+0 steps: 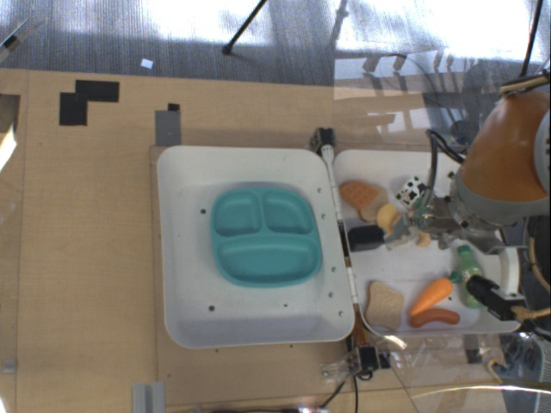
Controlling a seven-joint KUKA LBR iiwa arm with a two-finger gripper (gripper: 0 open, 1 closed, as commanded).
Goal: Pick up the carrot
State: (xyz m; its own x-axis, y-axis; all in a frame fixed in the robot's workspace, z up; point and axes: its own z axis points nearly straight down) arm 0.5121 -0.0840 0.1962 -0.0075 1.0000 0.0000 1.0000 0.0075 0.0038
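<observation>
Two-finger metal gripper [411, 231] poised above and left of the tapered orange carrot [432, 295], finger state impossible to tell, nothing visibly held; pick not yet done, carrot lying slantwise on the right shallow white bin [504, 327], just above a reddish-brown sausage [435, 318], intact, smooth.

I see a pale wooden bench [86, 256] with black tape patches [86, 100] near its far left corner. Beyond the far edge lies grey ribbed carpet [103, 15], striped with bright sunlight. Thin black tripod legs [254, 15] stand on that floor, and glare washes across the bench's far right part.
</observation>
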